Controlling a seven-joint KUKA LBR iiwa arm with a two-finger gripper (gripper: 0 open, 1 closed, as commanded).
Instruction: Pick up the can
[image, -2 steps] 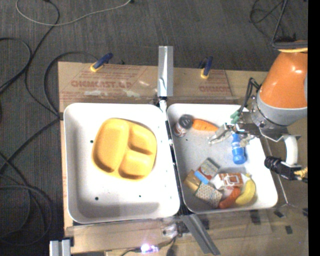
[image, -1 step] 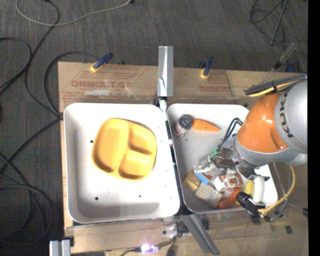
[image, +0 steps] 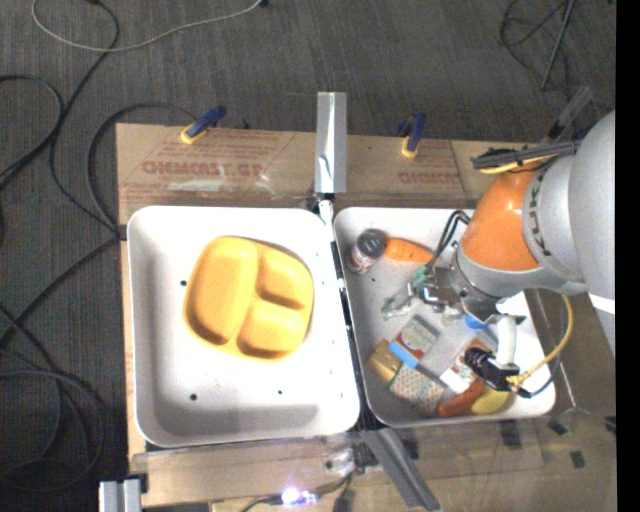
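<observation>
The bench (image: 200, 165), topped with printed cardboard, stands on dark carpet strewn with cables. The can (image: 366, 249) lies in the right bin's (image: 545, 400) far left corner, round end toward the camera; its long axis is hard to judge. The end effector (image: 437, 293) hangs mid-bin, its grip unreadable under the wrist.
</observation>
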